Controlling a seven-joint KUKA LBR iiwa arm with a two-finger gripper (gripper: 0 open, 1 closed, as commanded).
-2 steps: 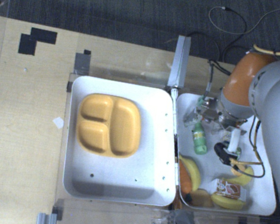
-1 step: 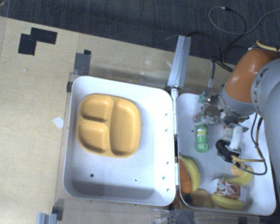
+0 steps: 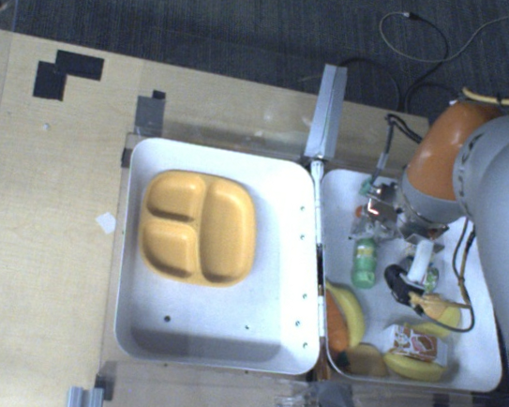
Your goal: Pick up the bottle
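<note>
From my remote station: light wooden tabletop (image 3: 31, 240) carries two shallow white bins side by side, touching along a shared edge. Left bin (image 3: 207, 333), right bin (image 3: 476, 368). Black tape shapes (image 3: 65, 73) stuck on the tabletop's far left corner.

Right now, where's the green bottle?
The green bottle lies in the right bin, near its left wall, just above the bananas and just below the gripper.
</note>
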